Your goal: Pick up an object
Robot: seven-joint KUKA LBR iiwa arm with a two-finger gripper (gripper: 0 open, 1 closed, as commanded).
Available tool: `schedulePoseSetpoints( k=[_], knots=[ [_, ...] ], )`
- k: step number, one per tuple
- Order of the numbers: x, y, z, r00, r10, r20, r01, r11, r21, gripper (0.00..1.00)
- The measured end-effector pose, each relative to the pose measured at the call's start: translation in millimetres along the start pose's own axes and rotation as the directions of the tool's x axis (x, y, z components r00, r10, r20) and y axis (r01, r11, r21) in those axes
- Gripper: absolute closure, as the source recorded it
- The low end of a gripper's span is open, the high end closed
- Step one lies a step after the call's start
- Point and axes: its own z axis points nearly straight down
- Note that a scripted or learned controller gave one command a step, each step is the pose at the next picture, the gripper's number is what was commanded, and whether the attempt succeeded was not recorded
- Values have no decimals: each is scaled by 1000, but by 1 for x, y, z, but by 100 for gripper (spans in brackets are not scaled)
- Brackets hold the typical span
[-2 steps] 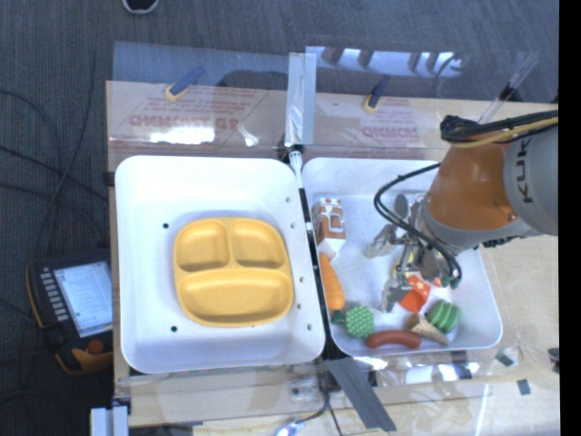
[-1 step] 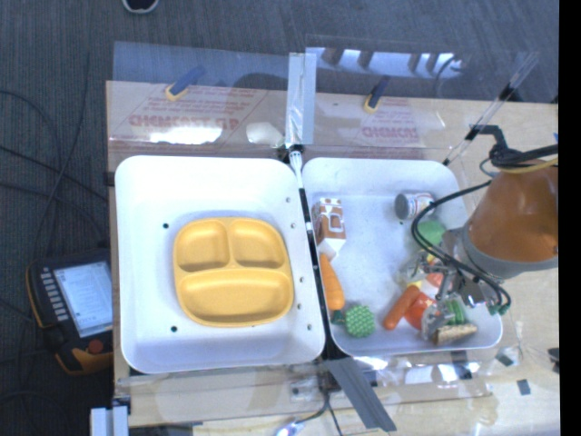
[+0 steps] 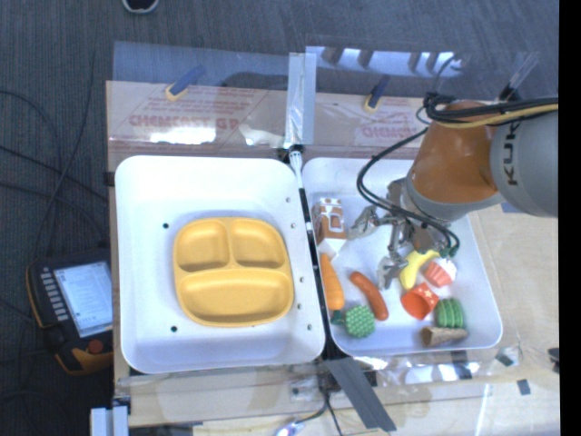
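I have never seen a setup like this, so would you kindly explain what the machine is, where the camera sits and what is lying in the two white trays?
This is one picture from a camera fixed above a bench, looking down at a slant. The grey and orange machine reaching in from the right is a robot arm; its claw hangs over the right bin. I cannot tell whether it grips anything. That bin holds toy food: a carrot, a sausage, a banana, a green knobbly piece, a red cup and a few more. The left bin holds a yellow divided plate.
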Motion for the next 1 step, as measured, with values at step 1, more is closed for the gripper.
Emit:
schedulePoseSetpoints(
  k=[1],
  knots=[
    [41,36,-2,1000,-18,2,18,1000,0,0]
  ],
)
